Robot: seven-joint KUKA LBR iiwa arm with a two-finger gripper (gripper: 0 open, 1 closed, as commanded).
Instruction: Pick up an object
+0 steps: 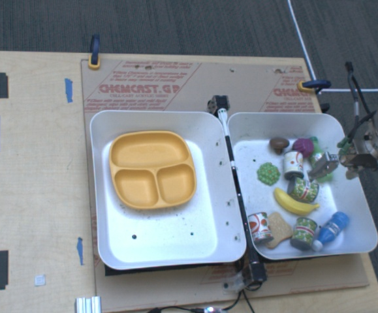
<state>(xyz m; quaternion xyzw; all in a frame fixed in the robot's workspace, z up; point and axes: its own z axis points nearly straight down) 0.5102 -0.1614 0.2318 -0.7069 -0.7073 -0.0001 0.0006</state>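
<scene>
The right white bin (358, 204) holds a pile of small items. Among them are a yellow banana (294, 203), a green broccoli piece (268, 173), a white can (293, 165) and a green-patterned can (304, 190). There is also a purple and green vegetable (305, 146), a brown lump (279, 144), a red and white can (258, 225), a toast slice (279, 230), another green can (303, 232) and a blue bottle (330, 229). My gripper (324, 165) reaches in from the right edge and hovers just right of the white can, above the green-patterned can.
The left white bin (104, 194) carries a yellow divided plate (153, 168). A black divider rail (231, 168) runs between the bins. Blue and orange clamps (313, 84) hold the board's back corners. A white cable (299, 25) crosses the floor behind.
</scene>
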